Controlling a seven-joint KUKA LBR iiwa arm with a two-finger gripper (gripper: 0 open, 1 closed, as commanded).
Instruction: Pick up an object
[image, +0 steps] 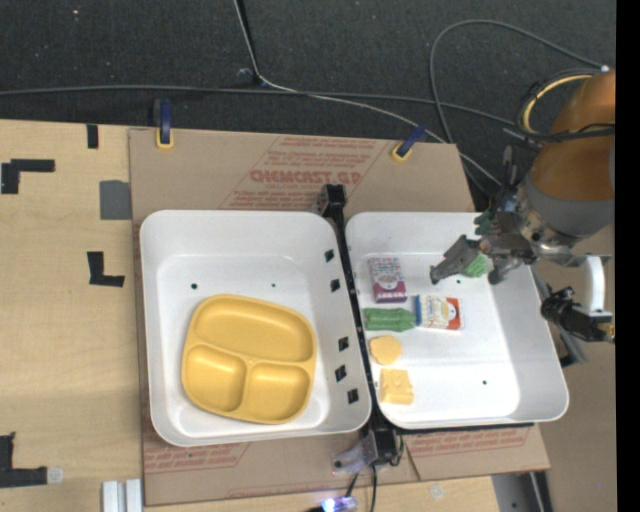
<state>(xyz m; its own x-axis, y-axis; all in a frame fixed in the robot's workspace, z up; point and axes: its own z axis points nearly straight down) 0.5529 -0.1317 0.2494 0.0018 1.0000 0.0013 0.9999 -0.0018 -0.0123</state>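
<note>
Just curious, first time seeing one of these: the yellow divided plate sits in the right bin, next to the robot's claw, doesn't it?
Not quite. The camera view shows the yellow divided plate in the left bin. The claw hangs over the right bin, which holds the small items.

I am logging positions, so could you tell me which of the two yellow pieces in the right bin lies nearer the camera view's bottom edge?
The squarish yellow piece; the round yellow piece lies just above it.

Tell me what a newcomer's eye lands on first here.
The big yellow divided plate in the left bin stands out most. Next comes the gripper hanging over the right bin, with a green thing at its tip, above a cluster of small packets.
</note>
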